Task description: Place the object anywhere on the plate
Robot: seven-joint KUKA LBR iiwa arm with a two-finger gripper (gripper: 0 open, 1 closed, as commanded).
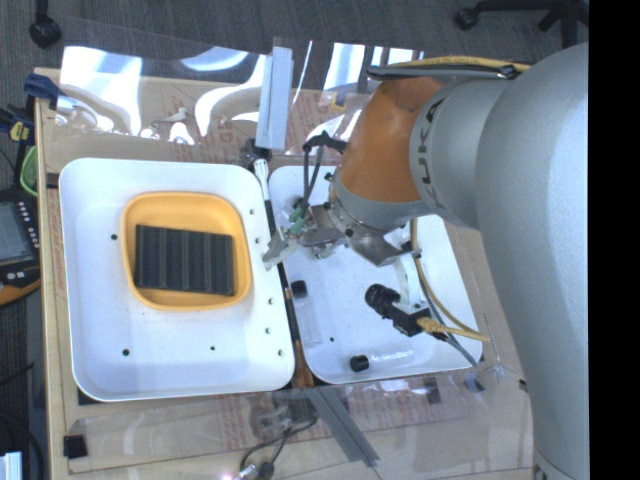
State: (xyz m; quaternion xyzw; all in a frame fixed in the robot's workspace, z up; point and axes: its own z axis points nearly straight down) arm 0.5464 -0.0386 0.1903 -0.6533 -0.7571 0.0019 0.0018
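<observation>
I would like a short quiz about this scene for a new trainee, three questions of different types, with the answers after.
1. True or false: the yellow plate lies in the right bin.
2. What lies on the yellow plate? A) a dark ridged block B) a red ball C) a white cup
3. Fill in: the arm's orange band is above the ____ bin.

Key:
1. False. The plate is in the left bin.
2. A, the dark ridged block.
3. Right. The pincer is near the divide between the bins.
</observation>
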